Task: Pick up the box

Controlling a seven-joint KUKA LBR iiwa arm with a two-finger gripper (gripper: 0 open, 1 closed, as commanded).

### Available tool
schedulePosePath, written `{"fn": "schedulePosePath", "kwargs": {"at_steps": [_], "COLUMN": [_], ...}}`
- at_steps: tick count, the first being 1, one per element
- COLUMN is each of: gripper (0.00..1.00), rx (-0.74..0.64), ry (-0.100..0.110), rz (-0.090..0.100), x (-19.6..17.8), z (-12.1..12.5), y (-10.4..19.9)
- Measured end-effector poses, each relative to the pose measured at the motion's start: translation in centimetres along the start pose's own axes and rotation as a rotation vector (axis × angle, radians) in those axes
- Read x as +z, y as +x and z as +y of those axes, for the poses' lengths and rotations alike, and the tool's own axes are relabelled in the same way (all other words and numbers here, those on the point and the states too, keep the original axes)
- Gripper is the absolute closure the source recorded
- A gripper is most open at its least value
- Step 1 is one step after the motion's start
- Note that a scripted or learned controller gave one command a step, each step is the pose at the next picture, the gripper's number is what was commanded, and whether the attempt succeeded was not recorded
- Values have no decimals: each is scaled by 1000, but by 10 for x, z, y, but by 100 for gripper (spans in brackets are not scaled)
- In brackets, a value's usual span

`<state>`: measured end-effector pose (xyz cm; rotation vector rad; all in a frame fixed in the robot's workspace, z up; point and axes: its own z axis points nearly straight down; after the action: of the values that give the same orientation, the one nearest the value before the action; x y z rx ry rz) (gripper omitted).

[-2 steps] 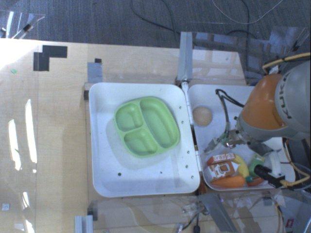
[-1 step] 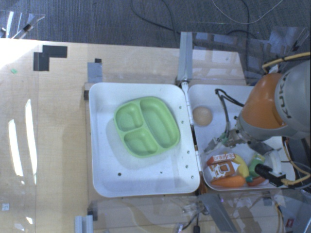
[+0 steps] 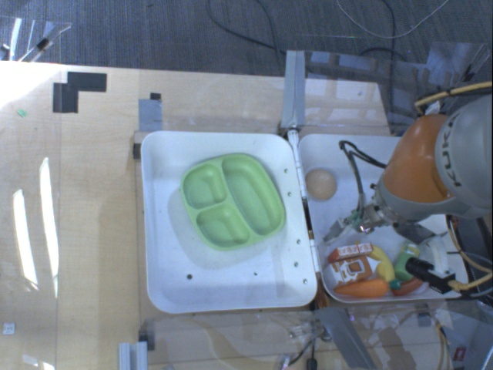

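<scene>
Grey arm with orange band [image 3: 416, 168] reaching in from 3 o'clock over the right bin [image 3: 331, 149], gripper [image 3: 362, 220] low at the bin's centre, finger state cannot be told, box [image 3: 353, 262] lying just beside it at 6 o'clock, green divided plate [image 3: 233, 200] in the left bin [image 3: 162, 230]

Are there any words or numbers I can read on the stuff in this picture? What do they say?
"K" and a bit of a second letter: dark letters on the grey arm, cut off at the picture's edge.
The box, red and white, has printing on it, but it is too small and blurred to read.
The green plate, the round ball and the white bins carry no words.
</scene>
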<state>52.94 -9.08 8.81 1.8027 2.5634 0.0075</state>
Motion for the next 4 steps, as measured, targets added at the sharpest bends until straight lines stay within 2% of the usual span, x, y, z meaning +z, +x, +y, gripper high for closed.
{"fn": "schedulePosePath", "kwargs": {"at_steps": [1, 2, 3, 4], "gripper": [0, 0, 0, 100], "rx": [-69, -60, -33, -36], "ry": [-9, -1, -6, -11], "rz": [-5, -1, -2, -4], "x": [0, 1, -1, -10], "z": [-1, 43, -31, -28], "y": [1, -16, 13, 12]}}
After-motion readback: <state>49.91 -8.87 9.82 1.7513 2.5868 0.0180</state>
